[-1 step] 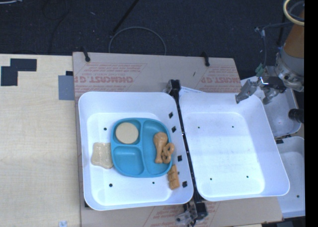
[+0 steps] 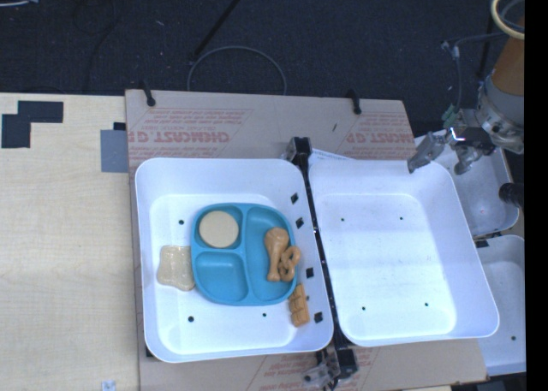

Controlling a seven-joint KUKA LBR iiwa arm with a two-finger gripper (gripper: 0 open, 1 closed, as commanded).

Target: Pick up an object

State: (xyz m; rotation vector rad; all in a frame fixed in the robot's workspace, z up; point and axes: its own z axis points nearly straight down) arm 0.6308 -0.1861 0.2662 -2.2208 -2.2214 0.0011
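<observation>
Gripper (image 2: 443, 151) spread wide, empty, far right of blue tray (image 2: 224, 282). Pretzel (image 2: 281, 254) on tray: light, brittle; pinch mid-body.

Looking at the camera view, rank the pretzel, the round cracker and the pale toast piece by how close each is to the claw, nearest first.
Measured from the claw, at the right bin's far right corner:
1. The pretzel, in the blue tray's right compartment.
2. The round cracker, in the tray's upper-left compartment.
3. The pale toast piece, on the left bin's floor beside the tray's left edge.
</observation>
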